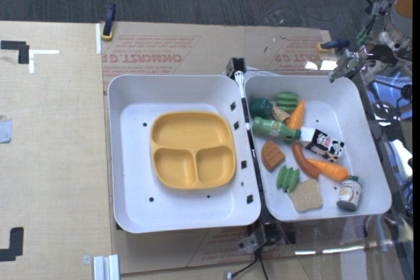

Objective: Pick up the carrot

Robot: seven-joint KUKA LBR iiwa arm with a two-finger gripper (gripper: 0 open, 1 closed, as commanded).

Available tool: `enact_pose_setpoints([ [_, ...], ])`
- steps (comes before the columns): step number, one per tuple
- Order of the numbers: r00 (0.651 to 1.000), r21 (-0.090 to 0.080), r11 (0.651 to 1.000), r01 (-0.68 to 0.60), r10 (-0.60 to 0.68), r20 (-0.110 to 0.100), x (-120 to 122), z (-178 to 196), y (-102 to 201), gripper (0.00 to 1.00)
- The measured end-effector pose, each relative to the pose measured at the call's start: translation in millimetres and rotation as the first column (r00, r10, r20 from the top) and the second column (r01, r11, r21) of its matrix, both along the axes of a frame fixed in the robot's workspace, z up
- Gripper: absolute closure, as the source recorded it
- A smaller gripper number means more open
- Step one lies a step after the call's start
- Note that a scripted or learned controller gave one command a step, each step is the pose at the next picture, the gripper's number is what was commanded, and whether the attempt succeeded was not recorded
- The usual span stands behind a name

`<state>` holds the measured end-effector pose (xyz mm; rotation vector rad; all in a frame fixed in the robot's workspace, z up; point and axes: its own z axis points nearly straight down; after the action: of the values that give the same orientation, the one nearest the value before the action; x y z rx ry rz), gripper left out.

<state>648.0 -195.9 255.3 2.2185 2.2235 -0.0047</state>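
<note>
Bench inspection, camera view. Two shallow white bins sit side by side on a cardboard sheet. The left bin (125, 160) contains one yellow divided plate (193, 149), lying flat near the bin's centre with its three compartments facing up.

The right bin (367, 141) holds a crowd of toy food. A carrot (296, 115) lies tilted in the upper middle of that bin, just beside a green leafy piece (286, 100) and touching or nearly touching the green bottle (275, 129) that lies on its side below it. A second orange carrot-like piece (326, 170) lies lower right, alongside a sausage (304, 159). Between the bottle and this piece rests a small black-and-white carton (325, 143). A brown cookie-like item (272, 155) sits left of the sausage, with a green pea pod (287, 178) under it and a bread slice (306, 195) at the bin's near edge. A small jar (349, 193) stands in the lower right corner.

The gripper (346, 66) is at the upper right, above the far right corner of the right bin, well apart from both carrots. Its fingers are small and partly lost against the clutter there; whether the jaws are open or closed cannot be told, though nothing appears to be between them.
</note>
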Motion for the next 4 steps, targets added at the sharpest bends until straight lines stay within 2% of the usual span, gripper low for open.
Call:
enact_pose_setpoints([
  [1,0.937,0.001,0.937,-0.349,0.349,0.002,-4,-163,25,0.0],
  [2,0.877,0.0,0.877,-0.481,0.481,0.003,-62,-163,61,0.0],
  [3,0.88,-0.003,0.88,-0.476,0.476,0.006,-61,-153,60,1.0],
  [4,0.879,-0.003,0.879,-0.476,0.476,0.005,-61,-153,60,0.0],
])
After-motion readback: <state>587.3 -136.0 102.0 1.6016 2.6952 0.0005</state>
